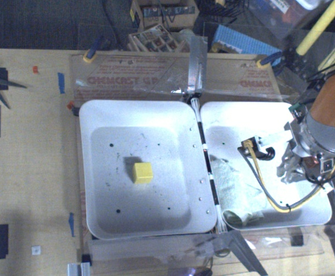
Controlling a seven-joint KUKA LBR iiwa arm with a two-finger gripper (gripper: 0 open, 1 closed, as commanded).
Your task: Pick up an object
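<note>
Looking down on the bench, I see the yellow cube point(143, 172) lying near the centre of the left bin point(98, 119), well apart from its walls. My gripper point(289, 171) hangs over the right bin point(224, 117), near its right edge, so the cube lies to its left, across the divider. Whether it is released or clenched I cannot tell; nothing visible sits in it

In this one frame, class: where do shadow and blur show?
Camera view: the yellow block casts a soft shadow to its upper left on the left bin; the hand over the right bin looks blurred; the background clutter is dim.
</note>
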